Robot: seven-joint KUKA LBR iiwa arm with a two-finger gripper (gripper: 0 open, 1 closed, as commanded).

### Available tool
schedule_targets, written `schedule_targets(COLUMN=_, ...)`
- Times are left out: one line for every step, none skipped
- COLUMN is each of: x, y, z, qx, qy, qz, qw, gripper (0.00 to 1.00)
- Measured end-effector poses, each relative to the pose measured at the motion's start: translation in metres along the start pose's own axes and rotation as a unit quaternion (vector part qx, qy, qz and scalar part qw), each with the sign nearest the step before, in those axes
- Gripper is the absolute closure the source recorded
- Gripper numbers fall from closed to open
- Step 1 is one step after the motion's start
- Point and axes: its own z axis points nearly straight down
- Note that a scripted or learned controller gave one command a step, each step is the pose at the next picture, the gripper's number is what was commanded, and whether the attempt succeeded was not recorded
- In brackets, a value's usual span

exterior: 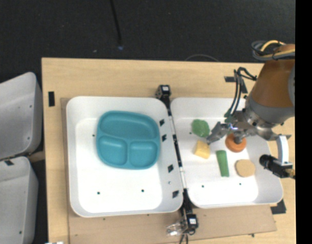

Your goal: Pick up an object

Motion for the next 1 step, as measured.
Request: schedule_targets(x=0.0003, y=0.0029, z=-0.0067, qx=-0.007, qy=-0.001, qz=-0.002, qw=1.0000, gripper=0.00)
